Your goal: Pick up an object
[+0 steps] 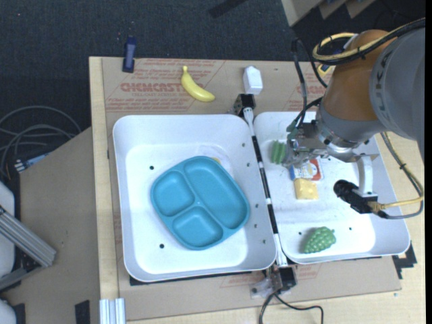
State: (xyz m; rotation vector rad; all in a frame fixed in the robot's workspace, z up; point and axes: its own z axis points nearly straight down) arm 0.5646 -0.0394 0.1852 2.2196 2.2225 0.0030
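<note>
Gripper [299,155] low over right bin [385,238], grasp impossible to tell. Just below gripper: yellow block [306,190]. Just left of gripper: green piece [278,152], long axis upright.

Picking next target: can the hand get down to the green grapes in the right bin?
Probably yes: the green grapes lie alone near the right bin's front edge, nothing over them, with the hand above the same bin.

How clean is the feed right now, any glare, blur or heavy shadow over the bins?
Camera view: even, soft light, no strong glare on the white bins; blue tray and green grapes read fairly sharp; the arm looks slightly soft, shading items beneath the gripper.
</note>
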